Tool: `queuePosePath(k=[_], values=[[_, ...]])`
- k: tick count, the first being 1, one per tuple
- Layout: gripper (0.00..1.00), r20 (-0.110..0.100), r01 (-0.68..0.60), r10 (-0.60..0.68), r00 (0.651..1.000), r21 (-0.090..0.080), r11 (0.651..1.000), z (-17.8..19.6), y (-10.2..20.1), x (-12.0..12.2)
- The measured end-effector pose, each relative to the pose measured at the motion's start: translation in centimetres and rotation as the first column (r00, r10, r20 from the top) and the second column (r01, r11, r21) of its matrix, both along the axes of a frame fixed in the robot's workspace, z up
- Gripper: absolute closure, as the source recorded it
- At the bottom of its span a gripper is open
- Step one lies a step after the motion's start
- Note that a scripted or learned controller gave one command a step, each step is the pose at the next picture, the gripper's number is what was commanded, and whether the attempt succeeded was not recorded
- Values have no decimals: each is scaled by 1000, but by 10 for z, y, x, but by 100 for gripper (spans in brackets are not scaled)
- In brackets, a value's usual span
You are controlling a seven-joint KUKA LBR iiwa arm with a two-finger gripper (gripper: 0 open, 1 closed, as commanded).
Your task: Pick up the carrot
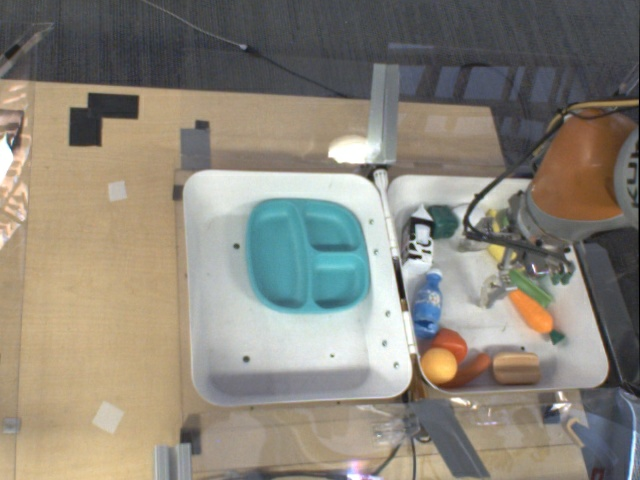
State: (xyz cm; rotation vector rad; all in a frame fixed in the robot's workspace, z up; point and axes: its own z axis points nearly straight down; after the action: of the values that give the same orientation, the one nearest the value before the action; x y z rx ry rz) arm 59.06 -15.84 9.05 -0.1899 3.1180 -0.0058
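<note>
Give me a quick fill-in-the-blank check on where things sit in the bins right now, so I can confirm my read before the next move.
1. The teal divided plate lies in the ____ bin.
2. The carrot lies in the ____ bin, beside the gripper.
3. The bottle lying near the divider between the bins is coloured ____.
4. The arm's band above the wrist is coloured ____.

Missing words: left; right; blue; orange
</note>
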Motion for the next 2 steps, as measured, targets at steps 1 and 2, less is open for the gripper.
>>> queuePosePath(k=[1,2], values=[[0,-4,-285,285,958,-4,958,-1,-9,-60],[100,5,-292,292,957,-10,957,13,-9,-55]])
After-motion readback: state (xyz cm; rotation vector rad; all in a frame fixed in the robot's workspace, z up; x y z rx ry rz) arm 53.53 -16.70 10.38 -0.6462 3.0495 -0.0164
